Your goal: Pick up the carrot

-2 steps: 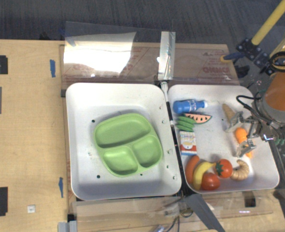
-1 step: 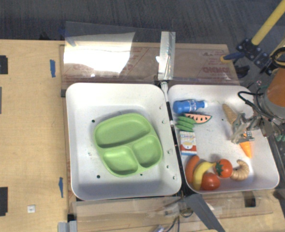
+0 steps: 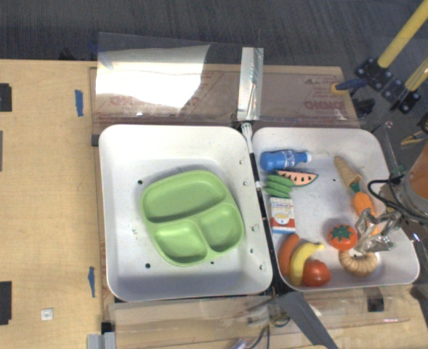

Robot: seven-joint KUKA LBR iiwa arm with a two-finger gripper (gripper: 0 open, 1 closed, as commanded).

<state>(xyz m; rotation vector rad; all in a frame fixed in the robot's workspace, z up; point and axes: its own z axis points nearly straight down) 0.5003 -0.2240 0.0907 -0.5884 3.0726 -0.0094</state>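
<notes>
The carrot is a short orange piece with a green top. It lies in the right bin near that bin's right wall, pointing towards the near edge. My gripper hangs just below the carrot's lower end, over a tan ring-shaped pastry and beside an orange tomato-like toy. Cables and metal parts crowd its tip. I see nothing clearly held in it. The arm's orange band is at the frame's right edge.
The right bin also holds a tan cone, a blue bottle, a watermelon slice, a green pod, a small carton, a banana and a red apple. A green divided plate lies in the left bin.
</notes>
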